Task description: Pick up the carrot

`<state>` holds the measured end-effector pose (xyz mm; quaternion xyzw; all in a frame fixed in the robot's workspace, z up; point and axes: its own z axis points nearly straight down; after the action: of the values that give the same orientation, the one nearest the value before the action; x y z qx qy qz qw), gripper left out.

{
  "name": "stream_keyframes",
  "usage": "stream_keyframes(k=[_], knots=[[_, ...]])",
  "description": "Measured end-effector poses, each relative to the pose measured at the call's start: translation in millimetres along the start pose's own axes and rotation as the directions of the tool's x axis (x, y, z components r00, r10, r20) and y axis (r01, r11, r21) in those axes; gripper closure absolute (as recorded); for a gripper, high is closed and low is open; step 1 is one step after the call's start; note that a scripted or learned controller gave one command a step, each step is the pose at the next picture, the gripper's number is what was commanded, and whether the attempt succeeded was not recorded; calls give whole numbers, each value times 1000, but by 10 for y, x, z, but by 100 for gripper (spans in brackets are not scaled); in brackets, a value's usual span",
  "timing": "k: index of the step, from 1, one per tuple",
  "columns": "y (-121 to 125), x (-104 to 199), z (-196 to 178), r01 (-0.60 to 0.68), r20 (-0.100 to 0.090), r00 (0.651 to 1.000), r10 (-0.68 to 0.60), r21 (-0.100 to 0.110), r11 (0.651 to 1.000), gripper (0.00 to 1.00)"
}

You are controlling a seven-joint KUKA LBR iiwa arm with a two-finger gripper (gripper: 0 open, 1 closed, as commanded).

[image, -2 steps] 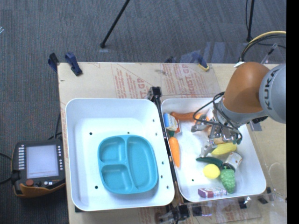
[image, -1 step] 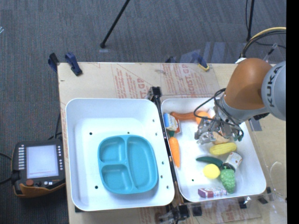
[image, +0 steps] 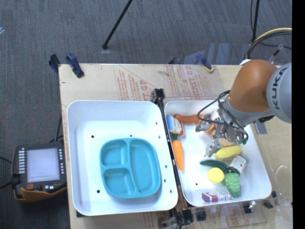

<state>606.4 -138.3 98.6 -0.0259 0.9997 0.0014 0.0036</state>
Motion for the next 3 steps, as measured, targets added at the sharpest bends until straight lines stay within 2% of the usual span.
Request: stream_keyframes(k=[1, 2, 3], knots=[[21, -25, -114, 5, 6, 1000, -5, -1, 1000, 100], [-367, -373, 109, -156, -5, 988, 156, 2, 988, 100], [-363, -379, 100, -155, -4, 988, 155, 2, 988, 0]])
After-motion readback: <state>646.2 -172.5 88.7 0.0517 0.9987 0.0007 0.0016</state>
